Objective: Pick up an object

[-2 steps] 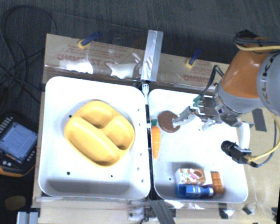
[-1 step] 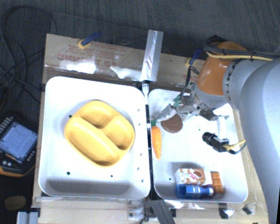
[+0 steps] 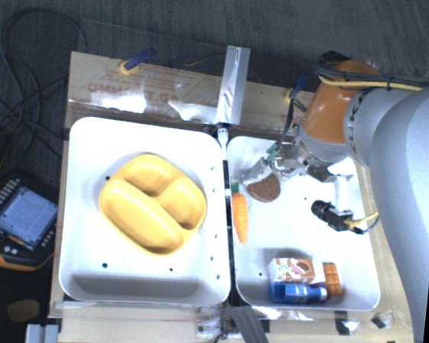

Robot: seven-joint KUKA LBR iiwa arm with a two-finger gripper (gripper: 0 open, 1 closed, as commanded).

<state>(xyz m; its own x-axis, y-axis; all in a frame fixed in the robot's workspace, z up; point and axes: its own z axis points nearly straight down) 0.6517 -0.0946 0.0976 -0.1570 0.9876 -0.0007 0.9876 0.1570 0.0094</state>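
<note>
My gripper hangs low over the back left part of the right bin, below the orange wrist band. A brown rounded piece lies right under and in front of it, touching or nearly touching the gripper tip. An orange carrot lies along the bin's left wall. Near the front sit a small printed carton, a blue bottle lying on its side and a small orange block. A large yellow lumpy object fills the middle of the left bin.
The grey arm covers the right bin's back right corner. A black fitting with a yellow cable hangs over the bin's middle right. A divider rail separates the bins. A handheld controller lies left of the bench.
</note>
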